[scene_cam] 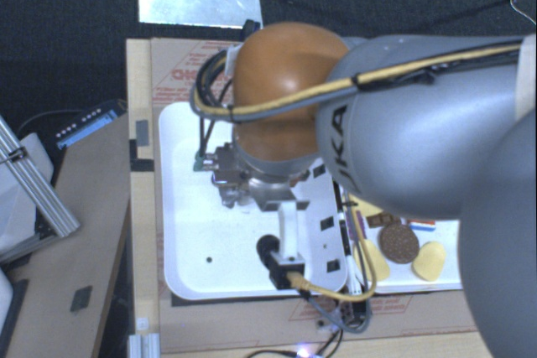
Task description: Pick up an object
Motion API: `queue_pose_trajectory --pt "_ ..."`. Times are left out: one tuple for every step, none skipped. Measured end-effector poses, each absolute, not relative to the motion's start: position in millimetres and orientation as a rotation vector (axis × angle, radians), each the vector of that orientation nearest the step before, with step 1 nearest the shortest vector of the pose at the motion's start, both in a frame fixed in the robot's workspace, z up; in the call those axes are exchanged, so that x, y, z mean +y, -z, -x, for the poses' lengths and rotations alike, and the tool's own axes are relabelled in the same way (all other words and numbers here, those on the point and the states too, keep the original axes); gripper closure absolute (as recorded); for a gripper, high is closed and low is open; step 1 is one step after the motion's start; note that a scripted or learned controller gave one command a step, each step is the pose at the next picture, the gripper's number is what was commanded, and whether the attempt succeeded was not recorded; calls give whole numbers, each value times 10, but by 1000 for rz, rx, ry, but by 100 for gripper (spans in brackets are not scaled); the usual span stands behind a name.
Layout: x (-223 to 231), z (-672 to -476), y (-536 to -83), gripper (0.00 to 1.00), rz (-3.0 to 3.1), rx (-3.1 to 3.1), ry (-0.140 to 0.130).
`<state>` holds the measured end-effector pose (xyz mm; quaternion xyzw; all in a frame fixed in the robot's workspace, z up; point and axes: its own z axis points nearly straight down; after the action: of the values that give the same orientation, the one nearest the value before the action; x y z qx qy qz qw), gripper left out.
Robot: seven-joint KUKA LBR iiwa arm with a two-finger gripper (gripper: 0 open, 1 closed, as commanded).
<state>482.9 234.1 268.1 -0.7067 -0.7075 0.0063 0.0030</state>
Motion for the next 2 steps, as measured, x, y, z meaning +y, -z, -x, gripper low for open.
queue_pose_trajectory --pt "2344 -4871 -3259 100 2219 -2226 8" --pt "2343 -4947 -4518 100 2220 -2230 26"
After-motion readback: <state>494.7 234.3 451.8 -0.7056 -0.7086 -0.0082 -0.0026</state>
